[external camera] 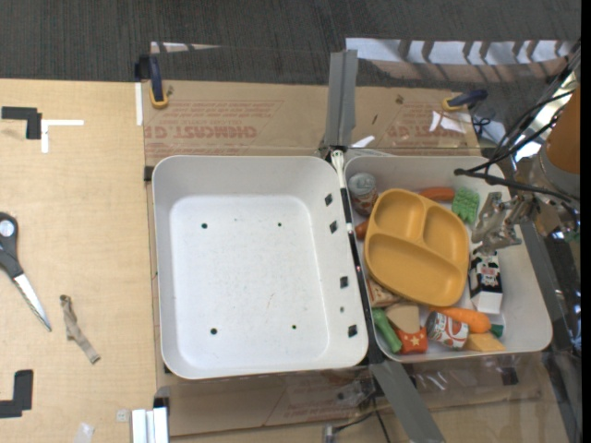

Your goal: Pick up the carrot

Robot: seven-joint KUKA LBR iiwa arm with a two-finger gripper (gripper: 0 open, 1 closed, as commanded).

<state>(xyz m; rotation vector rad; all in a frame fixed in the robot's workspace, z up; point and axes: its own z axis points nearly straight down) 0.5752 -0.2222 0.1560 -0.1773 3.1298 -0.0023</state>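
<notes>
Carrot [469, 319] is lying at near-right of the right bin [534, 340], just below the yellow divided plate [417, 245], touching a red-and-white can [447, 332]. We're seeing the gripper [496, 221] hovering over the plate's right rim, above a milk carton [487, 284]; can't tell how wide it's set. We're judging best approach is shifting toward the near wall, aligning across carrot's narrow axis, avoiding can & plate edge.

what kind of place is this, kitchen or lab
Likely a robot lab bench, not a kitchen: two white bins clamped to cardboard, toy food and a yellow plate in one, scissors lying nearby.
</notes>
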